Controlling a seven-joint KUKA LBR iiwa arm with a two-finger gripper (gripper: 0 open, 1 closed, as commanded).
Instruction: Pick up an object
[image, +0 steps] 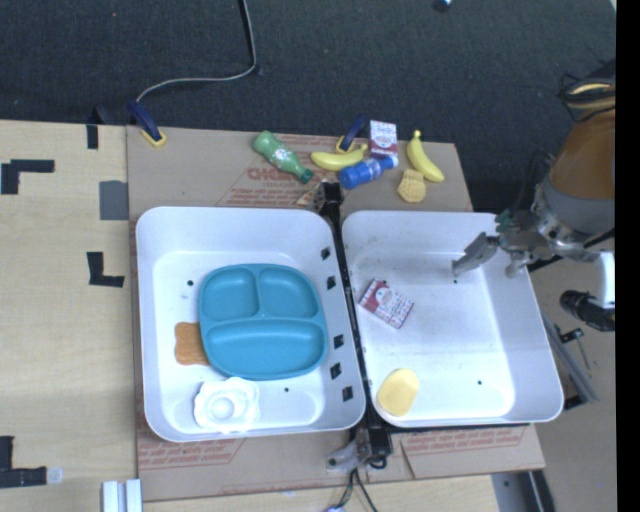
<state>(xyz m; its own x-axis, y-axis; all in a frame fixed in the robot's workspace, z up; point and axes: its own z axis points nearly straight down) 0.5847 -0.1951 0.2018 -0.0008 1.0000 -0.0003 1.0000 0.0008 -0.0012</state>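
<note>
Yellow lemon (398, 391) sits at right bin's (520, 330) front edge, unpicked.
Red packet (386, 303) lies behind the lemon, mid-bin; gripper (478, 254) hovers beyond it at the back, nothing held, jaw state unclear, likely approaching.

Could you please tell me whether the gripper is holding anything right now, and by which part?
Nothing is held: the gripper hangs open over the right bin.

In the left bin (160, 250) a divided plate (263, 321) lies between a piece of toast (187, 344) at its left and a fried egg (222, 407) in front, while the right bin (520, 350) holds a packet (385, 303) with a lemon (397, 391) nearer the front.
</note>
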